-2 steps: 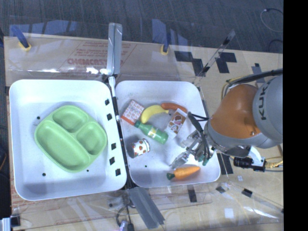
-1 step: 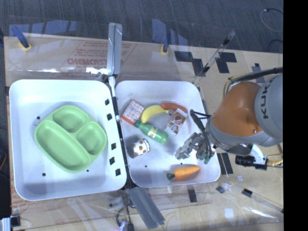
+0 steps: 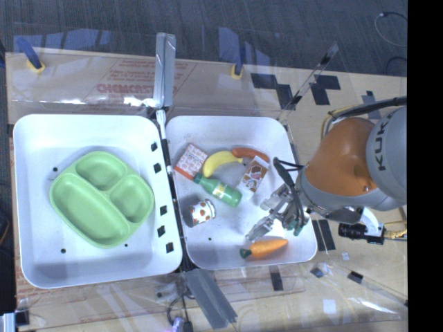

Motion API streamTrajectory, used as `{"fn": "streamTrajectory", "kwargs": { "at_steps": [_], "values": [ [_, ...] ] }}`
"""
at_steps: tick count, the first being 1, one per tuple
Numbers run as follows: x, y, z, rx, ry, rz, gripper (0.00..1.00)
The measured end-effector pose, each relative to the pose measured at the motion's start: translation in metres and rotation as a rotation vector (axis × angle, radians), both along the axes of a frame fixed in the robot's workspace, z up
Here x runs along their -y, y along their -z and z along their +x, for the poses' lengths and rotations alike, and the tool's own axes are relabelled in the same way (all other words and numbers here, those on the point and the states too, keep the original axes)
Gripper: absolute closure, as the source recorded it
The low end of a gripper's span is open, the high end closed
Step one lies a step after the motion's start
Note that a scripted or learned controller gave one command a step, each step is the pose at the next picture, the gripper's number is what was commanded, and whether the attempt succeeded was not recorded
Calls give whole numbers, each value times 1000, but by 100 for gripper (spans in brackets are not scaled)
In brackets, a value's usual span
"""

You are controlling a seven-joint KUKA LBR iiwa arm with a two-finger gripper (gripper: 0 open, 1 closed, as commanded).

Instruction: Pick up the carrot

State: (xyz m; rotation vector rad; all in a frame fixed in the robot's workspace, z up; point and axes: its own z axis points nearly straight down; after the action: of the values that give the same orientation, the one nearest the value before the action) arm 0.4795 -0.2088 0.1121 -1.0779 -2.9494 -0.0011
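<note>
Letters "KU" show on my arm (image 3: 387,159). My gripper (image 3: 277,216) hangs with fingers spread, pinching nothing, over the right bin (image 3: 208,126). The carrot (image 3: 266,248) lies just below it; a bottle (image 3: 218,190), banana (image 3: 221,162) and cartons lie leftward. The left bin (image 3: 34,254) holds a green tray (image 3: 101,198).

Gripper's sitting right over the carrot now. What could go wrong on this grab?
1. The carrot lies close to the near wall of the right bin, so the gripper may hit the rim or pinch only one end.
2. The carrot is tapered and might roll or slip out of a shallow grip.
</note>
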Motion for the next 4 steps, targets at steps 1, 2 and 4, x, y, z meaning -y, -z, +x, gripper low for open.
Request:
{"fn": "streamTrajectory", "kwargs": {
  "at_steps": [1,2,4],
  "values": [
    [-2,17,2,11,-325,-1,0],
    [-2,8,2,10,-329,-2,100],
    [-6,14,7,24,-570,-3,0]
  ]
}}
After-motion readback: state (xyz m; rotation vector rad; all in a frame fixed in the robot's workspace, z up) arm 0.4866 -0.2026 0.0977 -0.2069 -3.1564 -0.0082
